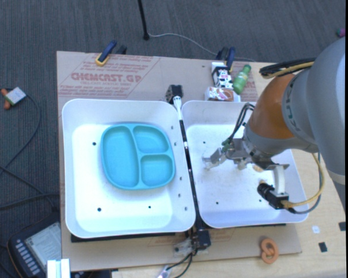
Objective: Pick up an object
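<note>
A light blue divided plate (138,156) lies flat in the left white bin (75,172). My gripper (214,157) is low over the floor of the right white bin (232,210), left of the bin's middle and close to the wall shared with the left bin. The grey wrist with its orange band (269,117) covers the right half of that bin. I see nothing between the gripper and the bin floor, and the arm hides whatever lies under it.
A green bottle (241,79) and small packets (221,91) sit on the cardboard behind the right bin. An orange ring (269,249) lies on the board in front. A black clip (175,92) stands at the back of the wall between the bins.
</note>
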### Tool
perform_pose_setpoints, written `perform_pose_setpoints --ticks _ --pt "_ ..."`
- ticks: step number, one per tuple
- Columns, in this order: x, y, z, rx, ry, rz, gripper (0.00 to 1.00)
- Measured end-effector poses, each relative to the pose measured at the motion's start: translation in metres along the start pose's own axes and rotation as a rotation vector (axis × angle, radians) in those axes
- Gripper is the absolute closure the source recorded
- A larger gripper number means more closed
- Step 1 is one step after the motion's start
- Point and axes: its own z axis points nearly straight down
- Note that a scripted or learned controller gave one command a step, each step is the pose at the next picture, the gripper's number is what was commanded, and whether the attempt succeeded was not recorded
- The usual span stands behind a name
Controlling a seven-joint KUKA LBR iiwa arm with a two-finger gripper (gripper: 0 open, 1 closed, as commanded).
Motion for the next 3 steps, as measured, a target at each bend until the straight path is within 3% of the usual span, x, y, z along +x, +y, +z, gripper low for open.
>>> perform_pose_setpoints --ticks 1,2,3 --pt "-0.014 0.058 -0.059 0.007 0.004 -0.002 0.00" --pt "-0.010 -0.017 0.010 0.003 0.005 -0.001 0.00" --pt "-0.028 0.122 0.012 0.001 0.003 -0.005 0.00"
